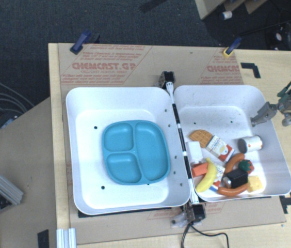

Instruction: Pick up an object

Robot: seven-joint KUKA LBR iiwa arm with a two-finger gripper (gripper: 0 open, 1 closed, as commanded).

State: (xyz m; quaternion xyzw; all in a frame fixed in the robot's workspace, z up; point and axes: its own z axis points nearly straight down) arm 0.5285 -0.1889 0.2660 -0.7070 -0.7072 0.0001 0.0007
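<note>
Here, banana (pixel 208 178) — upright axis, tip toward plate (pixel 135 152)

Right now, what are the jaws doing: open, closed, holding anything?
Gripper: at the right bin's far right edge; whether it is open or closed cannot be told.

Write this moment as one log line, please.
gripper: over right bin rim, holding nothing | toys: heaped in right bin | blue tray: left bin
</note>
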